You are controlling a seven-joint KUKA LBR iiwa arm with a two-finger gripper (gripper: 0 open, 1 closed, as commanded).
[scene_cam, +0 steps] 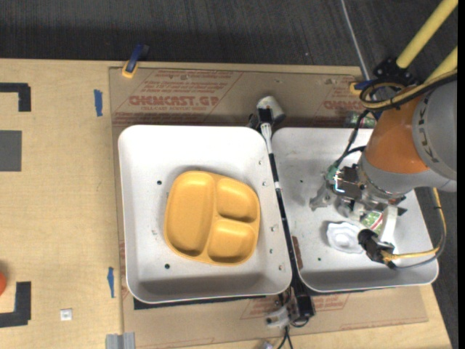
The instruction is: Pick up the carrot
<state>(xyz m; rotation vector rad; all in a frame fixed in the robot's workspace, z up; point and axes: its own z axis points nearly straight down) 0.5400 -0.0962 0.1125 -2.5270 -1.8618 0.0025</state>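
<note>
- Wrist of the arm, with its orange band, is standing nearest the lens and hanging over the right bin. It is covering much of that bin's floor.
- Carrot: I am not managing to pick it out for certain. I am judging that it is lying in the right bin under the wrist or the gripper, since the arm is working there.
- Handling, as a judgement: I am expecting a light, stiff, smooth piece, tapering, so it is likely to be sliding or rolling on the slick bin floor. I am favouring a hold across the thicker middle, not the narrow tip.
- Gripper is sitting low in the right bin, its body and wiring blocking the tips. Whether it is released or clenched on anything I cannot tell.
- White lump is lying just beside the gripper, toward the near wall. It is too blurred to identify.
- Left bin is holding a yellow divided plate, well apart from the gripper.
- Orange-red scrap is being cut off by the far left edge, outside both bins, so it is unidentifiable.
</note>
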